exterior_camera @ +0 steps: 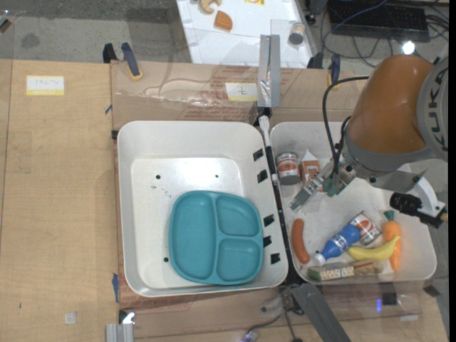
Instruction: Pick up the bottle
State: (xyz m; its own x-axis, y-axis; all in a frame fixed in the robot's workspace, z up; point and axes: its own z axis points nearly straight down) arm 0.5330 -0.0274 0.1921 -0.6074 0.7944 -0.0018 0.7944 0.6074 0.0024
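Landmark: right bin (425, 263). Bottle (347, 239), blue cap and body with a white/red label, lies on its side in the lower middle of the right bin, cap end pointing down-left toward the bin's front wall. Banana (375, 250) lies touching the bottle's lower side; carrot (393, 242) just right of the banana, near the bin's right part. Red sausage (298, 239) lies along the bin's left wall, left of the bottle, apart from it. Small boxed bar (336, 272) sits at the bin's front wall, just below the bottle's cap end.

Gripper (322, 187) hangs over the upper-left part of the right bin, above and left of the bottle, clearly apart from it, no contact. Fingers look spread, with nothing between them. Small can (288, 167) stands in the bin's upper-left corner, just left of the gripper; a red-white packet (311, 171) beside it, close under the gripper.

Left of the right bin: left bin (135, 191), with a teal divided tray (214, 238) on its floor, toward the front.
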